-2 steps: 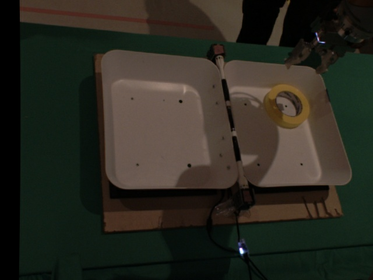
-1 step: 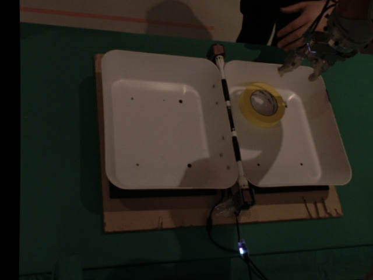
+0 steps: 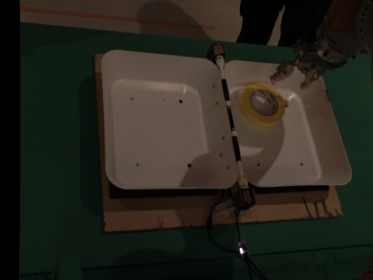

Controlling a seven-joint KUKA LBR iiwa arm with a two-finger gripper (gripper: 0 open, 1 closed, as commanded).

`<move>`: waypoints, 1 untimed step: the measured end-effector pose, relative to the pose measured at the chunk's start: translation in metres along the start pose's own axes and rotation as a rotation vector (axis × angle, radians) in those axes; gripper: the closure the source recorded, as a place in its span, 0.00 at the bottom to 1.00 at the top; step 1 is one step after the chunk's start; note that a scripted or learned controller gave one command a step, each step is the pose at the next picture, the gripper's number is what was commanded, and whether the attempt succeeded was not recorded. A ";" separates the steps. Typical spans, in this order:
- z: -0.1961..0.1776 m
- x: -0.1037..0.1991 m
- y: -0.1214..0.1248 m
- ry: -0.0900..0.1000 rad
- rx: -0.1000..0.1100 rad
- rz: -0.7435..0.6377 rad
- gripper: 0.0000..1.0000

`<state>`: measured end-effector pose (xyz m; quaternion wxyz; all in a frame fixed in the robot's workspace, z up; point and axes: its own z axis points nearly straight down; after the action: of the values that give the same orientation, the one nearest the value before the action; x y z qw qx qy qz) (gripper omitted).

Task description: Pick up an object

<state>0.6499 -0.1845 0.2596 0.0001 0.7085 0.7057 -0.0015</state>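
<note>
Yellow tape roll (image 3: 264, 104) lying flat in right bin (image 3: 326, 156), upper-left part, near black-white divider bar (image 3: 232, 127) btw bins. Tool (image 3: 297, 76) hovering up-right of roll, over bin's top edge, fingers spread, nothing btw them, not touching roll. Left bin (image 3: 125, 69) on far side of divider from roll. Green worktop (image 3: 58, 156) under both bins.
</note>
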 end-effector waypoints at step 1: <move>0.056 0.005 0.002 0.002 -0.002 0.000 0.00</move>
<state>0.6517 -0.1797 0.2035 -0.0001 0.7084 0.7058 -0.0001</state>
